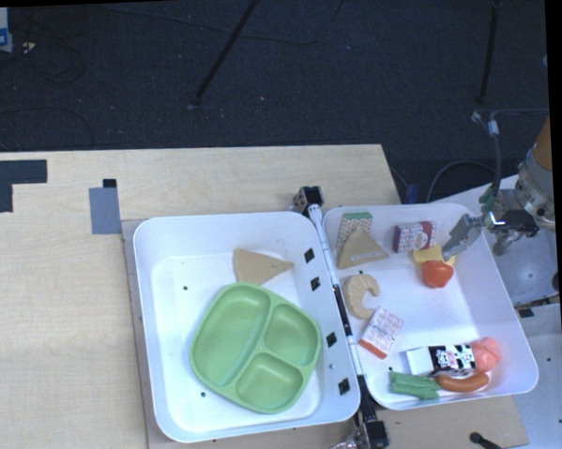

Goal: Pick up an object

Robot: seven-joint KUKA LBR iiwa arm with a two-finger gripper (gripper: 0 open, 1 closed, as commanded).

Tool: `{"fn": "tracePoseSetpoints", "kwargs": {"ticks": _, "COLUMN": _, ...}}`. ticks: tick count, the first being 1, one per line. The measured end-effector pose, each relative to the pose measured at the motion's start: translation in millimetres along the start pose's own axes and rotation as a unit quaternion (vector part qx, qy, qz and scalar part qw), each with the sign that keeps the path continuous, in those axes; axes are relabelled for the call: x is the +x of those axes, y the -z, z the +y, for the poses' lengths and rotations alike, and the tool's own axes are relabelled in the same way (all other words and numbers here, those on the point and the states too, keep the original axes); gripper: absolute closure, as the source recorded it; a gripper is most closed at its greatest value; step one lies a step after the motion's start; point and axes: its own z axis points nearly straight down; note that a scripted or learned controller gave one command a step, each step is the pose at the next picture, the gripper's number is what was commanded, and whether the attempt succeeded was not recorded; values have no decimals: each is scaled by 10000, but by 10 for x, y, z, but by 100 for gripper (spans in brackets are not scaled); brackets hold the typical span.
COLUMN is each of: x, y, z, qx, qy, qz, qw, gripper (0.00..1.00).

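Tool over the right bin's upper right rim.
Fingers' state: cannot tell. Red-orange ball lies at its seven o'clock, near.

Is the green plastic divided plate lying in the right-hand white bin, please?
No, the green plastic divided plate lies in the left white bin, beside a tan wedge-shaped piece.

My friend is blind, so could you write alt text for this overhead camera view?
A robot's tool hangs over the right bin, beside an orange-red toy among small play-food pieces. The left bin holds a green divided plate and a tan wedge.
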Motion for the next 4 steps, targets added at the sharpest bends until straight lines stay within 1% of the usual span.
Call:
{"fn": "tracePoseSetpoints", "kwargs": {"ticks": 1, "x": -111, "y": -1019, "z": 256, "qx": 15, "qy": -2, "qz": 9, "qw": 10000, "gripper": 0}}
{"fn": "tracePoseSetpoints", "kwargs": {"ticks": 2, "x": -188, "y": -1721, "z": 724, "qx": -5, "qy": 19, "qz": -1, "qw": 10000, "gripper": 0}}
{"fn": "tracePoseSetpoints", "kwargs": {"ticks": 3, "x": -225, "y": -1721, "z": 474, "qx": -2, "qy": 6, "qz": 4, "qw": 10000, "gripper": 0}}
{"fn": "tracePoseSetpoints", "kwargs": {"ticks": 4, "x": -229, "y": -1635, "z": 475, "qx": 7, "qy": 6, "qz": 9, "qw": 10000, "gripper": 100}}
